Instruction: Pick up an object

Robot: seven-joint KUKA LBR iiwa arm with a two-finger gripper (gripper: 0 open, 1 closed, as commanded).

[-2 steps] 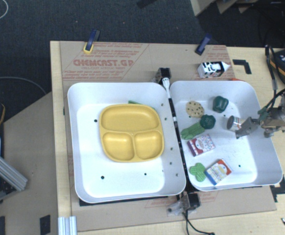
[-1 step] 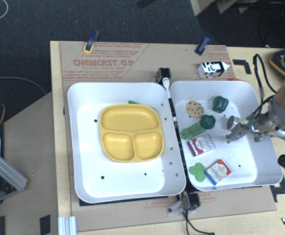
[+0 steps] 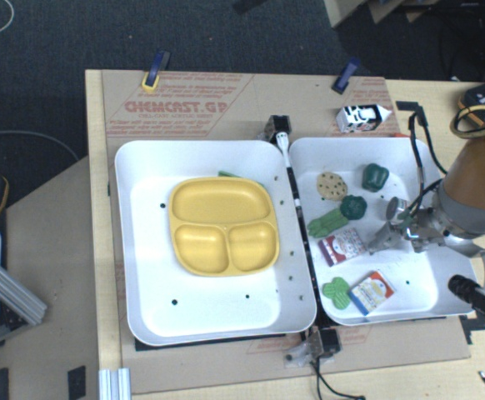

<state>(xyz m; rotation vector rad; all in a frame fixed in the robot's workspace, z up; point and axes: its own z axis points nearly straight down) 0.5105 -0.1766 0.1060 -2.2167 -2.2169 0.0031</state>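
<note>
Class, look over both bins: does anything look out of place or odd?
A green object peeks out from behind the yellow divided plate in the left bin, mostly hidden. Otherwise nothing stands out.

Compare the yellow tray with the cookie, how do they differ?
The yellow tray lies in the left bin; the cookie lies in the right bin. The tray is far bigger and plain yellow with three compartments; the cookie is small, round, tan with dark specks. Both lie flat.
</note>
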